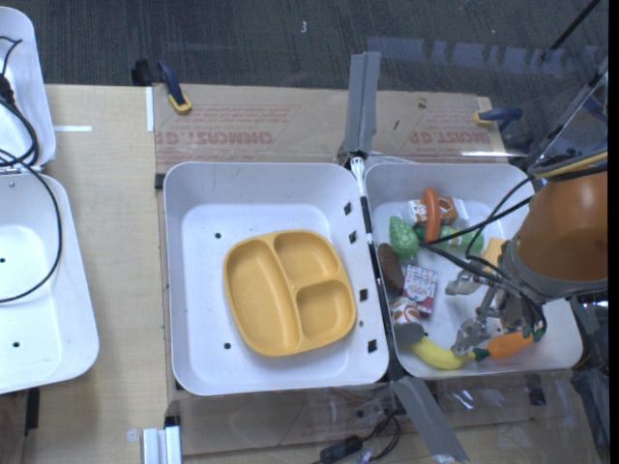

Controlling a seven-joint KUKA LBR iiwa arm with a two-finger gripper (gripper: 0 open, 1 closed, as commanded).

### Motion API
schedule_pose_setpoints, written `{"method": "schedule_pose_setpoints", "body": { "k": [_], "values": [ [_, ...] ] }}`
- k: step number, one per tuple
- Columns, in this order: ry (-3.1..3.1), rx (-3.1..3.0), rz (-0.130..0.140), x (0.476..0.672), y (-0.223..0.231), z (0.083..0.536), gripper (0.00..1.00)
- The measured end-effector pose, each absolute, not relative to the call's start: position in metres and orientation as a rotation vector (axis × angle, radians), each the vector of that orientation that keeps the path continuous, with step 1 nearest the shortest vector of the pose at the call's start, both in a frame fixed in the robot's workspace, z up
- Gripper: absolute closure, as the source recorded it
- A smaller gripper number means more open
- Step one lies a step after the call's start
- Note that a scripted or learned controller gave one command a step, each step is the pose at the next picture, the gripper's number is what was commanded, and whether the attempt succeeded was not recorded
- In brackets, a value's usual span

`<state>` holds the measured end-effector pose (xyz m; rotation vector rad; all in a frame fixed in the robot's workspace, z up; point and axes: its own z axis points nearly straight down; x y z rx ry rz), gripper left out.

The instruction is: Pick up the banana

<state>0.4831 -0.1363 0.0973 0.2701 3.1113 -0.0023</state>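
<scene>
A wooden counter (116, 124) carries two shallow white bins side by side, seen from above at a slant. The left bin (193, 201) holds a yellow tray (287, 291) with three compartments, lying slightly askew near the bin's middle. The right bin (387, 184) is crowded with small items, and the grey arm (571, 235), its orange band prominent, reaches in from the right over that bin's near right part. The jaws (481, 329) hang low above the bin's front area, pointing down and to the left; whether they are open or closed cannot be told, and nothing can be seen held between them. The banana (437, 355) lies flat on the floor of the right bin at its front edge, just left of and below the jaws, its curve opening upward. Just beside its right end lies an orange carrot (509, 344), partly under the jaws. A red-and-white packet (417, 290) lies near the bin's middle, with a dark brown oblong item (391, 268) along the left wall. Farther back sit a green item (403, 236) and an orange-and-red item (432, 213). A blue-and-yellow clamp (173, 89) grips the counter's far edge.
</scene>
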Motion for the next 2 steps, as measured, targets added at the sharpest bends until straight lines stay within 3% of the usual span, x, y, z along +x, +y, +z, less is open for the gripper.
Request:
{"method": "schedule_pose_setpoints", "body": {
  "k": [1,2],
  "values": [
    [3.123,-0.291,0.000,0.479,-0.187,0.201,0.00],
    [2.970,-0.991,-0.003,0.494,-0.141,0.094,0.00]
  ]
}}
